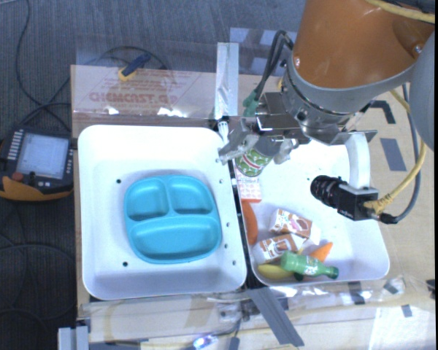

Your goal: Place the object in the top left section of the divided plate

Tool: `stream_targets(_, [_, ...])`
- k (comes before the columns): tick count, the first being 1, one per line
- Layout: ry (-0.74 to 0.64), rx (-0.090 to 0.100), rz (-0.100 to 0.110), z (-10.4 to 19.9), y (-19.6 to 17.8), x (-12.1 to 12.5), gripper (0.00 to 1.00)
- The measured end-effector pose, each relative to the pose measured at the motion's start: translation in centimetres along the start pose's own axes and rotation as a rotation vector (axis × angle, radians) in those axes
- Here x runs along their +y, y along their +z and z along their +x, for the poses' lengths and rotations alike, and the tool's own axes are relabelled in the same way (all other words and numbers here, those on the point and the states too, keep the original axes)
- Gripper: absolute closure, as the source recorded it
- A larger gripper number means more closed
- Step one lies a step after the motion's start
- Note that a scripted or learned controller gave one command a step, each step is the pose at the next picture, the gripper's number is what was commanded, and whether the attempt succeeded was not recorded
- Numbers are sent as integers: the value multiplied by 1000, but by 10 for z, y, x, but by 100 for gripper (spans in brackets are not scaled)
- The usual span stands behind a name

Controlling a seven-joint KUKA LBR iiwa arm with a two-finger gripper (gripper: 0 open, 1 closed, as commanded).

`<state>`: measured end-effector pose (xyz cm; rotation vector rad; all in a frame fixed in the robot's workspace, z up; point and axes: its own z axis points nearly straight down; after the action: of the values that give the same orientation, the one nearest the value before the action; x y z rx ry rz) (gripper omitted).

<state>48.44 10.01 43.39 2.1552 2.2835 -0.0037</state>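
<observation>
A blue divided plate (174, 217) lies in the left white bin (95, 188), with two small sections at its far side and one long section near me. My gripper (257, 150) hangs over the wall between the two bins, up and to the right of the plate. It is shut on a small round container with a green and white label (252, 163), which shows between the grey fingers (232, 149). The big orange and grey wrist hides the gripper's upper part.
The right bin (365, 261) holds a red and white packet (248, 190), a carrot (251, 226), a brown and white carton (287, 232), a green bottle (311, 267), a banana (272, 272) and a small orange piece (322, 251). A black camera (342, 194) sits on the arm.
</observation>
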Motion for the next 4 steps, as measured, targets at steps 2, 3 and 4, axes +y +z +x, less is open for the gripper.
stream_targets(2, [77,-1,4,133,50,7,100])
stream_targets(3, [-116,0,0,76,2,4,100])
stream_targets(4, [510,-1,2,86,1,4,100])
